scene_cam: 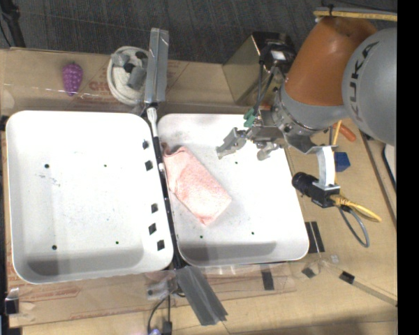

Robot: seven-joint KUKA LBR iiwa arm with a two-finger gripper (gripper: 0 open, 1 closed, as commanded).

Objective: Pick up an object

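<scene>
A pink folded cloth [195, 185] lies in the right bin [265, 222], against its left wall. My gripper [248, 146] hangs over the upper middle of that bin, to the right of and above the cloth, apart from it. Its two grey fingers [229, 143] stand spread with nothing between them. The grey arm with its orange band [321, 54] reaches in from the upper right.
The left bin [77, 187] lies beside the right one, with a row of black clips along the shared wall. A purple object [72, 77] and a white coil [128, 73] sit on the bench behind the bins. Tools and cables lie right of the right bin.
</scene>
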